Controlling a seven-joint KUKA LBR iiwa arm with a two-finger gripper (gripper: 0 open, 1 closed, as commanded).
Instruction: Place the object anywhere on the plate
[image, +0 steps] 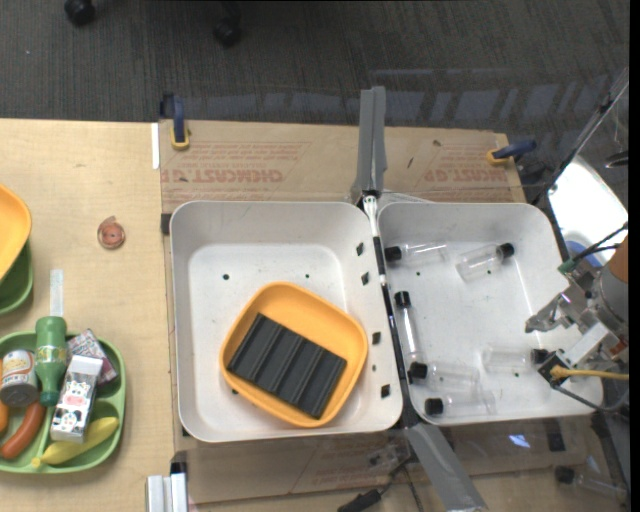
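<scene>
Clear tubes (478, 262), perhaps four (faint, glare-washed)

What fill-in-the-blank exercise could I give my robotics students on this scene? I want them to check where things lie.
1. The yellow plate lies in the ____ bin.
2. On the plate rests a ribbed ____ object.
3. The clear tubes with black caps lie in the ____ bin.
4. The gripper is at the right bin's ____ edge.

Missing words: left; black; right; right
</scene>
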